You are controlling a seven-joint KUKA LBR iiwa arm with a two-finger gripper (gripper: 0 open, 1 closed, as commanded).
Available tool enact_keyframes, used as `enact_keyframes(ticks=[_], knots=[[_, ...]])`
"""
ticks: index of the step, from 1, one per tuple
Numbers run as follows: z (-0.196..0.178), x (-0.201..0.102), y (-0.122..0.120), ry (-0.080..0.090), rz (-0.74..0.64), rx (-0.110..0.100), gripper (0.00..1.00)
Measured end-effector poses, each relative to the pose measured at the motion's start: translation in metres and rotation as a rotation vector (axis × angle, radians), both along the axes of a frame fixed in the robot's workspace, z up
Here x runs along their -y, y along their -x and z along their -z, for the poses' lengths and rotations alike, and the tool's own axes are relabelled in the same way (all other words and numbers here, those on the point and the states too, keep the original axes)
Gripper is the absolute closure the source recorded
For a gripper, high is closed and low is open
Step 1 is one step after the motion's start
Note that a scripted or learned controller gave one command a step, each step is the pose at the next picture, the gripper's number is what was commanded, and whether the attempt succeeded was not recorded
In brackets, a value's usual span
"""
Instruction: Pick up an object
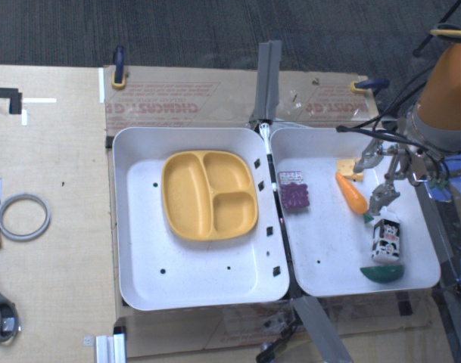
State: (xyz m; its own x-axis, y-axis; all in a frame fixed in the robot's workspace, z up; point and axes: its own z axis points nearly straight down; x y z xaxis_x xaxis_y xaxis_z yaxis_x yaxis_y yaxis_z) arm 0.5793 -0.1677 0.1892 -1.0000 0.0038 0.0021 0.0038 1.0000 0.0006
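Observation:
In the right bin (321, 271) lie an orange carrot (351, 193), a small yellow block (346, 169), a purple toy with a white label (294, 194), a black-and-white cow-patterned carton (386, 240) and a dark green piece (383, 273) in front of it. My gripper (375, 178) hangs over the right side of this bin, just right of the carrot and above the carton. Its fingers stand apart, open, with nothing between them.
The left bin (139, 271) holds a yellow divided plate (210, 194). A grey ridge (269, 89) separates the bins. On the bench at far left lie a grey tape ring (22, 216) and scissors (1, 318). Clamps (119, 68) sit on the cardboard behind the bins.

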Motion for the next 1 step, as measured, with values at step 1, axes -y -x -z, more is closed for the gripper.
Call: enact_keyframes(ticks=[1], knots=[[0.0998, -0.0036, -0.0263, 0.002, 0.388, 0.001, 0.0]])
